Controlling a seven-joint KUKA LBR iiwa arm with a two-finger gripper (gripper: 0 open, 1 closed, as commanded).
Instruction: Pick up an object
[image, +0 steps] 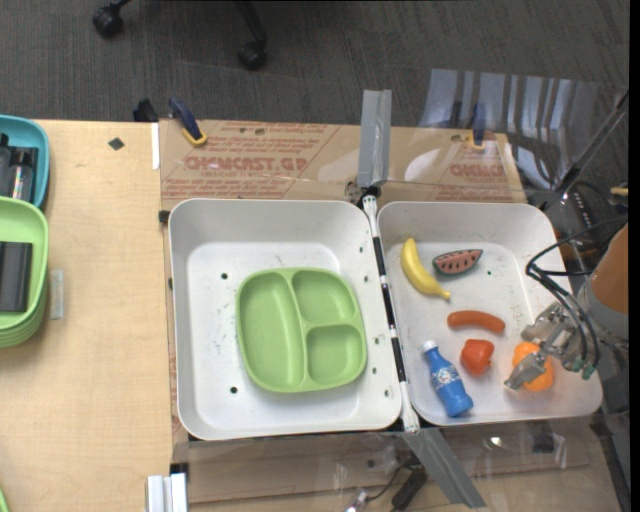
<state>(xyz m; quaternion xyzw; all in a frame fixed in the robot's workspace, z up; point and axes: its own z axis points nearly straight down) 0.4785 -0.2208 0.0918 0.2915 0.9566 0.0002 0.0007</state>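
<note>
The right bin (505, 228) holds a yellow banana (422, 268), a watermelon slice (457, 262), a red sausage (476, 320), a small red pepper (477, 355), a blue bottle (446, 378) lying on its side, and an orange fruit (537, 372). My gripper (532, 352) is low at the bin's right side, directly over the orange fruit. It looks open, with one finger (520, 377) at the fruit's lower left and the other at its upper side. The fruit rests on the bin floor, partly covered by the gripper.
The left bin (192, 300) holds a green divided plate (302, 328). Black cables (545, 262) loop over the right bin's right rim. Green and teal trays (20, 250) sit on the wooden bench at far left. The pepper and bottle lie just left of the gripper.
</note>
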